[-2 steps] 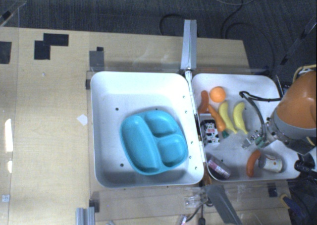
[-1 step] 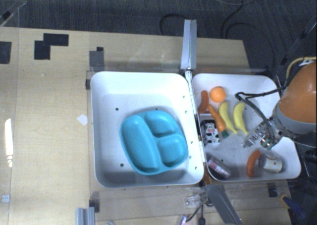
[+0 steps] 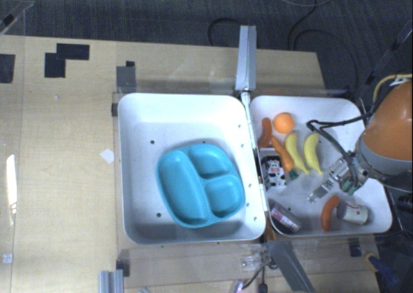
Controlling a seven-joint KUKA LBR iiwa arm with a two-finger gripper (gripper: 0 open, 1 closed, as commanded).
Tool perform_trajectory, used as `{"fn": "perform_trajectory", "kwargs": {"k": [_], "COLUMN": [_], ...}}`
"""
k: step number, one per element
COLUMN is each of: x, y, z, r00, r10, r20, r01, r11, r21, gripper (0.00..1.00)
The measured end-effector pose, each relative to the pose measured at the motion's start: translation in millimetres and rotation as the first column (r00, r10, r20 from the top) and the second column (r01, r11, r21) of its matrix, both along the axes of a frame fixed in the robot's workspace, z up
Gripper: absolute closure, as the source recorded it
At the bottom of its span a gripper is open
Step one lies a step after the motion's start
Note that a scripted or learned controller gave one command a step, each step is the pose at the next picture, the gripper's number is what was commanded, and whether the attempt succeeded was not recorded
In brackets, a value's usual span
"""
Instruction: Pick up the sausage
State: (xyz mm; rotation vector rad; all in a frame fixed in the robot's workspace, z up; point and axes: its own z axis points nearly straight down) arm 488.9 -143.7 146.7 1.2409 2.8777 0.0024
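Observation:
The sausage (image 3: 330, 212), a short reddish-orange piece, lies on the floor of the right bin (image 3: 381, 224) near its front edge. My gripper (image 3: 324, 187) hangs just above and slightly behind it, reaching in from the right under the grey and orange arm (image 3: 389, 131). Its fingers stand open with nothing between them, and the sausage is not held.
A grey-white object (image 3: 354, 213) lies right of the sausage, and a dark can (image 3: 284, 216) left of it. Two bananas (image 3: 303, 151), an orange ball (image 3: 282, 122), two orange-brown sticks (image 3: 266, 131) and a small box (image 3: 273, 171) fill the bin's left side. The left bin (image 3: 139, 156) holds a blue divided plate (image 3: 201, 184).

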Motion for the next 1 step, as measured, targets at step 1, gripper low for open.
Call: {"fn": "perform_trajectory", "kwargs": {"k": [1], "x": [3.0], "y": [-16.7], "z": [-56.9], "r00": [0.998], "r10": [0.06], "r20": [0.008], "r01": [-0.06], "r11": [0.998], "r21": [-0.002], "gripper": [0.0]}}
